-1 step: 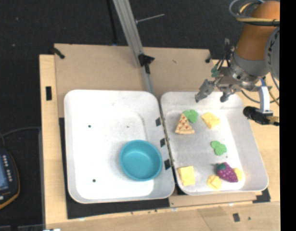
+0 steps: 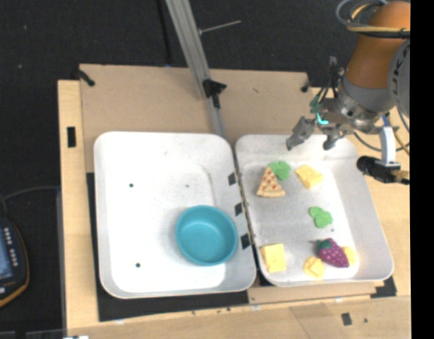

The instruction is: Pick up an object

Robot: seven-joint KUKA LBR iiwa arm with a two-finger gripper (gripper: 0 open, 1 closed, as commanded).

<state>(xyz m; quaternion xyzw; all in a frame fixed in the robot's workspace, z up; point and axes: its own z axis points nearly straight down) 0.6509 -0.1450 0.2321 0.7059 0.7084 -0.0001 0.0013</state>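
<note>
My gripper [image 2: 315, 138] hangs over the far edge of the right bin [image 2: 365, 196], its two fingers spread apart and open with nothing between them. Below it in the right bin lie a pizza slice toy [image 2: 270, 183], a green leafy piece [image 2: 279, 169] and a yellow block [image 2: 308, 176]. Further toward the front are a small green piece [image 2: 320, 217], a purple grape bunch [image 2: 332, 252], a yellow cube [image 2: 274, 257] and a small yellow piece [image 2: 314, 266].
The left bin [image 2: 132, 168] holds a blue bowl [image 2: 205, 234] near its front right corner. A grey metal pole [image 2: 192, 44] slants up from between the bins at the back. The bench's brown board surrounds both bins.
</note>
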